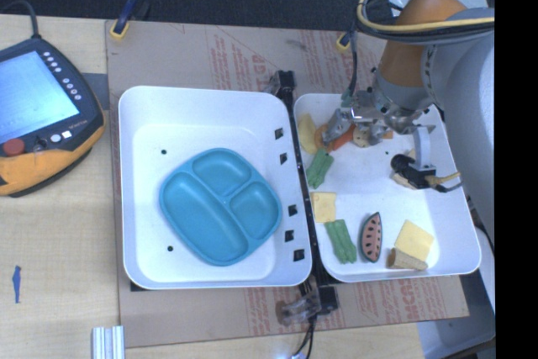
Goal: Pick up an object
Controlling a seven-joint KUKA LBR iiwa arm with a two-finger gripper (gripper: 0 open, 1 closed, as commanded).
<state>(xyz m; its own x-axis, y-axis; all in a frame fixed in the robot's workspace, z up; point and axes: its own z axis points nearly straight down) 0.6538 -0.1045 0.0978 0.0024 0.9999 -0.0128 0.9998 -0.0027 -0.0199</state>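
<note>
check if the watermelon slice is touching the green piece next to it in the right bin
Apart. The camera view shows a strip of white bin floor between the watermelon slice and the green piece.

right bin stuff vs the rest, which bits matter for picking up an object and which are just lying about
Job:
hand
watermelon slice
cheese wedge
green pieces
yellow square
right bin

Lying about:
blue divided plate in the left bin
teach pendant
</note>
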